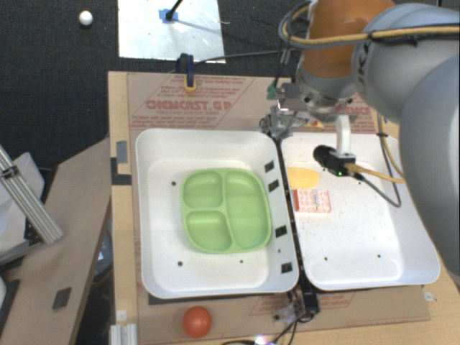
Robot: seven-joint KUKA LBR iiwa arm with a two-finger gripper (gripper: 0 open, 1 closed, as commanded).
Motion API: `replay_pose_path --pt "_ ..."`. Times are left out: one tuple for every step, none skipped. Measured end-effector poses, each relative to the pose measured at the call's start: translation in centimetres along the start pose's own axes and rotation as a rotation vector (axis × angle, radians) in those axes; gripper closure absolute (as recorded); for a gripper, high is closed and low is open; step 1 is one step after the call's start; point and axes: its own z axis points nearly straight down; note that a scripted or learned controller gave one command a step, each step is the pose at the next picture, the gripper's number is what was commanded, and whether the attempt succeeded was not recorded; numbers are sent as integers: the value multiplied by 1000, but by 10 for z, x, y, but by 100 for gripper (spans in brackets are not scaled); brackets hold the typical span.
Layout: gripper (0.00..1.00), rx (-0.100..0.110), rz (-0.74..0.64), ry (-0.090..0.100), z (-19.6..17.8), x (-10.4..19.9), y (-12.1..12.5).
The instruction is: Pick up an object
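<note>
"Surface first: what does the camera view give?"

"A bench covered in brown cardboard point(215, 103) with red lettering, and dark cloth point(50, 85) behind and to the side. A pale sheet point(151, 27) lies on the cloth, with a small white ball point(86, 18) well apart from it. A blue clamp point(187, 69) grips the cardboard's far edge, an aluminium rail point(29, 203) slants in at the near side, and an orange ball point(196, 321) sits on the cardboard just in front of the left bin point(154, 192)."

"And in the bins?"

"A green divided plate point(226, 210) lies flat in the left bin. The right bin point(374, 250) holds a yellow piece point(303, 177), with a red-and-white packet point(313, 202) just beside it, both near the shared wall."

"The gripper?"

"The gripper point(277, 124) hangs from the grey arm point(417, 70) over the far rim, where the two bins meet. I cannot tell whether it is apart or together. Nothing shows in its grasp."
</note>
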Motion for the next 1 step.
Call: replay_pose_path --pt "100 0 1 -1 -2 50 -1"
